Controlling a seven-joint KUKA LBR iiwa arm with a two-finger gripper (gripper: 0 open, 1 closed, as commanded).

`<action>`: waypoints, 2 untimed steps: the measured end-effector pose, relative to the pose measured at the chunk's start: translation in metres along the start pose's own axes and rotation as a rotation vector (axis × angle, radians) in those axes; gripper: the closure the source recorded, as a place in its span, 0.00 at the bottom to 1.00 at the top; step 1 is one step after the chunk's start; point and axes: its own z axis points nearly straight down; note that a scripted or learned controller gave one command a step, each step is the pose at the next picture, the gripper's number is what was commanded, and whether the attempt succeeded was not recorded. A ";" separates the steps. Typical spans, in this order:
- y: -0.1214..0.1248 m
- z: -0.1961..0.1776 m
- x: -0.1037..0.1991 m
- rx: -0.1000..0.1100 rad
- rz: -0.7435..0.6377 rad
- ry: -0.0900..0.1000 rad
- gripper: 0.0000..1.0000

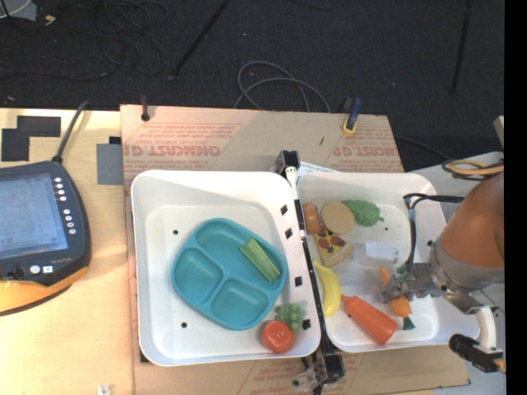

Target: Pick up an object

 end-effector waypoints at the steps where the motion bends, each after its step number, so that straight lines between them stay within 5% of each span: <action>1: 0.012 -0.037 0.101 0.001 -0.017 0.006 1.00; 2: 0.025 -0.113 0.165 -0.003 -0.015 0.004 1.00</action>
